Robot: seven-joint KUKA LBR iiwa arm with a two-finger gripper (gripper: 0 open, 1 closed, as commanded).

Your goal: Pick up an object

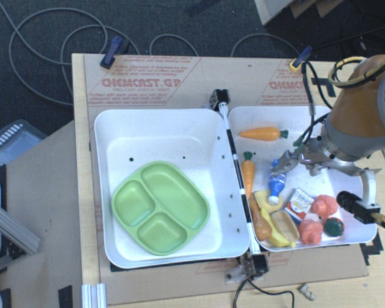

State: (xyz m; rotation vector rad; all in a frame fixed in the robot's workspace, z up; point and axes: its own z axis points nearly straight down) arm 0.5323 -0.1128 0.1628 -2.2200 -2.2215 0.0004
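In the right bin (279, 115), toward the tabletop's right edge | pincer (287, 162) above blue-and-white bottle (277, 183); whether spread or pressed together, cannot tell | bottle lies between carrot (248, 175) and banana (269, 218) | advice: descend centred, avoid neighbours, close across bottle's narrow width.

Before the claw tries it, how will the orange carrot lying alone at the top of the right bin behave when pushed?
The orange plastic-looking carrot with a green tip is rounded and tapered, so it would probably roll or swing in a curve. It looks smooth, perhaps slippery. With bare floor of the right white bin around it, it may slide freely.
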